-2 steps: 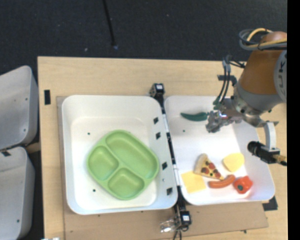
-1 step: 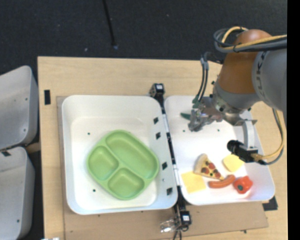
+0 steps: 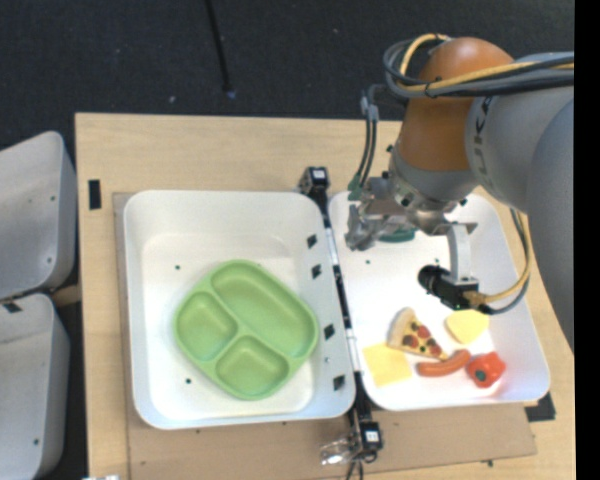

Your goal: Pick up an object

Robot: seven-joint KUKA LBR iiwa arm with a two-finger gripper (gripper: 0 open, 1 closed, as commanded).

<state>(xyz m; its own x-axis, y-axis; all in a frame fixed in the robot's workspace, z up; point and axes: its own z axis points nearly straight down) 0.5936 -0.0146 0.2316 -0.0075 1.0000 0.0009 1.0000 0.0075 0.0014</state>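
Green divided plate (image 3: pixel 245 329) in left bin (image 3: pixel 140 268), toy foods in right bin (image 3: pixel 510 228) near pizza slice (image 3: pixel 416 334), my pincer (image 3: pixel 365 230) above its far corner, fingers' state I cannot tell.

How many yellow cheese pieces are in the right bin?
2: one cheese square at the near edge, one cheese wedge right of the pizza slice. The arm may hide more.

Grey arm (image 3: pixel 525 138) enters from right, orange band (image 3: pixel 445 108) above wrist. Wrist points down; gripper (image 3: pixel 365 230) hangs low at arm's left end, cables looped above band.
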